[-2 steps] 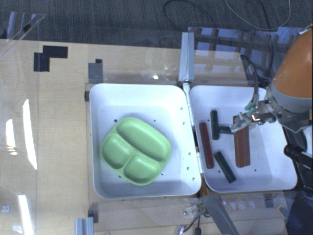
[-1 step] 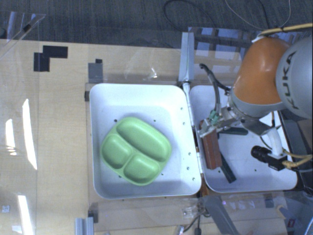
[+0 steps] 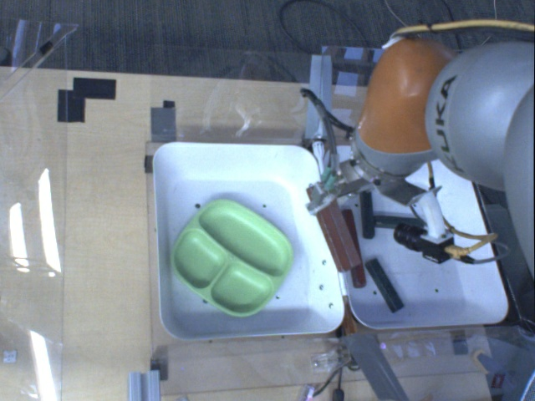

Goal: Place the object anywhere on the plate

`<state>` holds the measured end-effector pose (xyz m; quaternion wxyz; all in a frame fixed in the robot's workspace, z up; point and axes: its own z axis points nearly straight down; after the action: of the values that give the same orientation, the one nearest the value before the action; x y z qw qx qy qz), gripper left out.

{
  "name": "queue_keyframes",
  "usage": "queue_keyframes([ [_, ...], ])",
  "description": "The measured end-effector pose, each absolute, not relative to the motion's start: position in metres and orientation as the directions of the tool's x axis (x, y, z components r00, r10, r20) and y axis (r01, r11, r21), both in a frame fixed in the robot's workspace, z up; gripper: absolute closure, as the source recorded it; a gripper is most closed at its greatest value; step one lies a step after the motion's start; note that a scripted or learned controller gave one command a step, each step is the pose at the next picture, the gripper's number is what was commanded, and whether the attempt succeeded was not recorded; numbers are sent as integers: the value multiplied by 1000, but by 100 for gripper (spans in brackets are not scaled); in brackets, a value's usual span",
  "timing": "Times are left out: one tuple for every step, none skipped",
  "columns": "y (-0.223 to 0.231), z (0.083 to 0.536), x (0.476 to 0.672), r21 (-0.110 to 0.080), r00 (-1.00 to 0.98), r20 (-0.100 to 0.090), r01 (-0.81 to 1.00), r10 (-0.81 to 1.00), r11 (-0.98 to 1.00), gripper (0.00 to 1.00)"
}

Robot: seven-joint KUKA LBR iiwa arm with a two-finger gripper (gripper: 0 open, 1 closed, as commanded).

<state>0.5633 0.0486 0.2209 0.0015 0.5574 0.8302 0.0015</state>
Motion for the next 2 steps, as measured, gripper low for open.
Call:
queue_keyframes([
  [113,229,538,4,-342,0,940,940,342,100],
  [164,202,521,3,-470,0,882,882,470,100],
])
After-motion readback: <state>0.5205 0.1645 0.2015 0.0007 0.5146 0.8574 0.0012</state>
